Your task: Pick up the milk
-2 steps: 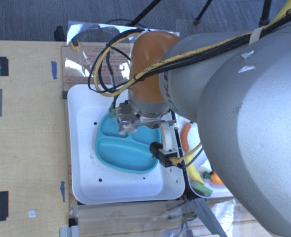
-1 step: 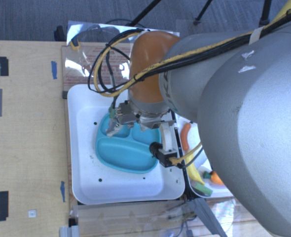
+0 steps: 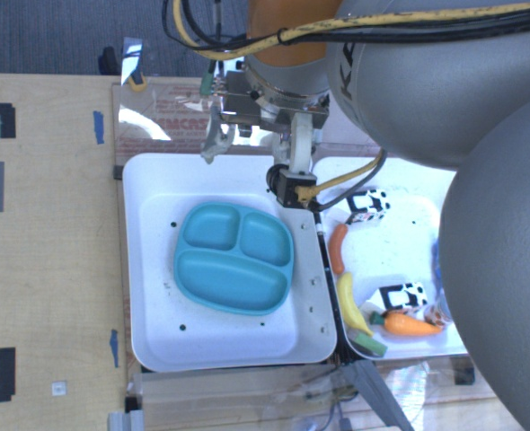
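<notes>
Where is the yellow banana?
In the camera view, the banana lies in the right-hand bin, along its left wall, with an orange sausage above it and a carrot at its lower right.

One camera looks down slantwise from close above the table (image 3: 40, 241): one white bin (image 3: 153, 196) at centre, the other bin (image 3: 391, 250) at four o'clock, arm (image 3: 454, 88) from two o'clock.

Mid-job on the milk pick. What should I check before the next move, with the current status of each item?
1. Milk identified: cannot tell. The right bin holds two black-and-white patterned cartons, the far carton and the near carton.
2. Gripper over target: not ok. The gripper is at the far rim of the left bin.
3. Milk lifted: not ok. Both cartons lie in the bin.
4. Near carton free of neighbours: not ok. The carrot and banana crowd it.
5. Right bin fully visible: not ok. The arm covers part.
</notes>
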Available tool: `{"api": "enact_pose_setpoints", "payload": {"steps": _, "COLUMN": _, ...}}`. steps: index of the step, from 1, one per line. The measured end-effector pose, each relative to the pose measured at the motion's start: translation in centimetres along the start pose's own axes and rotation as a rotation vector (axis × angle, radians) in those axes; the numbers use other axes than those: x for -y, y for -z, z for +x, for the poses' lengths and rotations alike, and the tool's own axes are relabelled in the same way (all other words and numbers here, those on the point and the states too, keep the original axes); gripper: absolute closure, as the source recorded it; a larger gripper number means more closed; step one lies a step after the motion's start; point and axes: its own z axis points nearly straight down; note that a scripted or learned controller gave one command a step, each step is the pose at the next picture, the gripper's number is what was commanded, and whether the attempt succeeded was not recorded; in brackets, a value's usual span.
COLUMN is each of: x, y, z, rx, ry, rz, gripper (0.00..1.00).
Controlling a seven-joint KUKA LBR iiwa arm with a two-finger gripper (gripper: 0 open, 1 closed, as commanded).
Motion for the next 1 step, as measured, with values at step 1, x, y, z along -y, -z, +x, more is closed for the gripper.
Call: {"api": "enact_pose_setpoints", "payload": {"steps": 1, "x": 11.11, "y": -7.2, "z": -4.87, "rx": 0.0, "ry": 0.162, "rz": 0.004, "gripper": 0.0}}
